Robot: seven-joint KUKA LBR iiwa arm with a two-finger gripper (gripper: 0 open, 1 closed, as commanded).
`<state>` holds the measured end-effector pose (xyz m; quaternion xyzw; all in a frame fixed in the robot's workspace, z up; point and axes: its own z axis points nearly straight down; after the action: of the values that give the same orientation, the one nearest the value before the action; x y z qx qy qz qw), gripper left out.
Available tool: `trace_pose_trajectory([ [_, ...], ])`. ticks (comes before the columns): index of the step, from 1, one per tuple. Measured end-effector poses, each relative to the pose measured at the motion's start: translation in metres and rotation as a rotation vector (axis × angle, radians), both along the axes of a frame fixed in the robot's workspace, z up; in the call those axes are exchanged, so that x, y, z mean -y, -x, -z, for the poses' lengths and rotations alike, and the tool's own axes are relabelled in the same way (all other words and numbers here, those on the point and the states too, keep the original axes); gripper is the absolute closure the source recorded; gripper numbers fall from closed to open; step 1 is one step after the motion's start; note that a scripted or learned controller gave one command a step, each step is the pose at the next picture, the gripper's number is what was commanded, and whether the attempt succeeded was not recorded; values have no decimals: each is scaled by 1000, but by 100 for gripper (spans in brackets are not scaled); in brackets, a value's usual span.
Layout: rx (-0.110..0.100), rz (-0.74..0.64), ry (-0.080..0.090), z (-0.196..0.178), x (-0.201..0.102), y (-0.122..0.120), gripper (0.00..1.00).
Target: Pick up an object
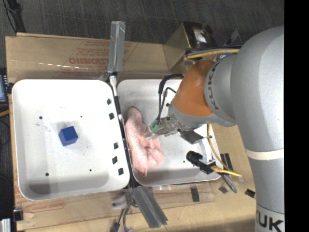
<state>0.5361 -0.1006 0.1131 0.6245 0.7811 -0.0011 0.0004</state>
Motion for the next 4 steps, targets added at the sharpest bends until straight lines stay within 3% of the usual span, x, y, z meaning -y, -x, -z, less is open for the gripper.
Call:
trace_pose_trajectory([
  [1, 0, 0, 1, 0, 0, 0, 0],
  [2, 12, -47, 0, 16, -2, 9, 0],
  [3, 9, -52, -2, 7, -3, 9, 100],
  [4, 9, -51, -1, 6, -2, 9, 0],
])
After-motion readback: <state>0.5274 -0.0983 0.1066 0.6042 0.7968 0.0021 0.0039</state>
